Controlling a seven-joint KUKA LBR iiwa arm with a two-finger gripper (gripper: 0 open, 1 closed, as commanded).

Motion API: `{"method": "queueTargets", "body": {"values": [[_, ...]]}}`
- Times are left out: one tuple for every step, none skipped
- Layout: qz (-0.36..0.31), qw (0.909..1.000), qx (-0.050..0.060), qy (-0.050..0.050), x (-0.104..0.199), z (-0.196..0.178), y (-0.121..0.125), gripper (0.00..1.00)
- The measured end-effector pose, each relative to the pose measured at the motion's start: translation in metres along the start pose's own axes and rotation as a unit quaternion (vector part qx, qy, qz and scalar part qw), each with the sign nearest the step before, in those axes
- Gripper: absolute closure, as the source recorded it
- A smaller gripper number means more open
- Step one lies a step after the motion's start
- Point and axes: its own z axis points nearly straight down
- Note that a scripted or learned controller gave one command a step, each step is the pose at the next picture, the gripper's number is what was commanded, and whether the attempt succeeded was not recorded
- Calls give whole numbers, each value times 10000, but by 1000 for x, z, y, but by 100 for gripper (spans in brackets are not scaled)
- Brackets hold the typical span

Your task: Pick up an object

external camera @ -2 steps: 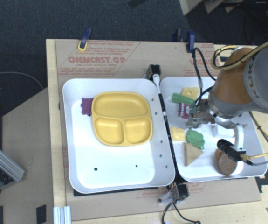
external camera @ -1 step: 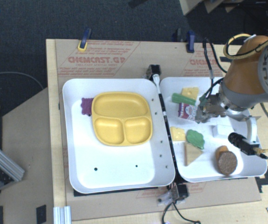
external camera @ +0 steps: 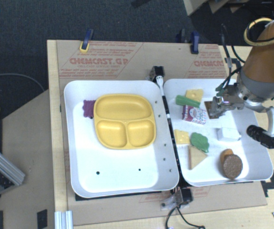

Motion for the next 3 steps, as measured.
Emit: {"method": "queueTargets", "body": {"values": [[-6,10000,3,3,0,-27,1,100],[-35,10000,40,27,61,-30,-5,100],[-16,10000,51,17,89,-16,3,100]]}}
